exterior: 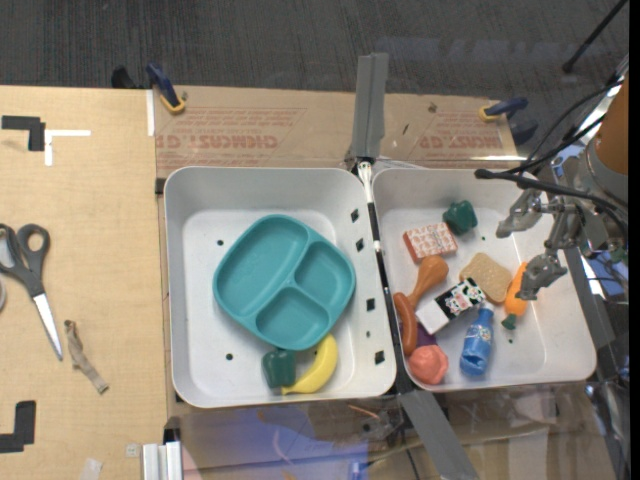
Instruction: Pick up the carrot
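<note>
Carrot, small and orange with a green tip [515,296], lies by the right wall of the right white bin [560,368], just beside a tan toast slice [487,273]. The metal two-finger gripper [537,273] hangs against it (jaws spread, gripping nothing).

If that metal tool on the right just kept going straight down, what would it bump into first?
Probably the carrot: the tool hangs right beside its upper end in the right bin. Depth is hard to judge from above, so it might slip past onto the bin floor.
</note>
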Controlling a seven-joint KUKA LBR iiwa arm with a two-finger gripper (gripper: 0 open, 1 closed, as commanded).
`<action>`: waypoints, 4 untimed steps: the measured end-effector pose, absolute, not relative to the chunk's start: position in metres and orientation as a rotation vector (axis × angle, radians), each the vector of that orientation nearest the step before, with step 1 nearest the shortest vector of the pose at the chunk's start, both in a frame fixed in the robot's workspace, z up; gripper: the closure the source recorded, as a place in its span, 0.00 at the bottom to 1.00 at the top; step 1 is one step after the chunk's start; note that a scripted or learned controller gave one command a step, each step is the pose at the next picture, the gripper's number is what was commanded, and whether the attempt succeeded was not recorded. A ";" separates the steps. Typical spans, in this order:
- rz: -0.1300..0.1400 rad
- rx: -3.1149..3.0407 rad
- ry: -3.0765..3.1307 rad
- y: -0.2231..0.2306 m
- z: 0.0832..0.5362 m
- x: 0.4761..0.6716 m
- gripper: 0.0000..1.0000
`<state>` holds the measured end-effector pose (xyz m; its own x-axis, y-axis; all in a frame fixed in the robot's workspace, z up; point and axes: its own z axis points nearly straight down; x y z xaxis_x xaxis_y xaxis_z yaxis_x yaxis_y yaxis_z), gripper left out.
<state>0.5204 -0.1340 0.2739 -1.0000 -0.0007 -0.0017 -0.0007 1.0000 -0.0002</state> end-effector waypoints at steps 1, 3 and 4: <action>0.000 0.426 3.112 -0.187 0.172 0.545 0.00; -0.004 0.463 3.098 -0.220 0.103 0.552 1.00; 0.000 0.434 3.108 -0.164 0.158 0.544 1.00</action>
<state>0.5444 -0.1643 0.1576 -0.9618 0.2738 -0.0038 0.2738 0.9618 0.0007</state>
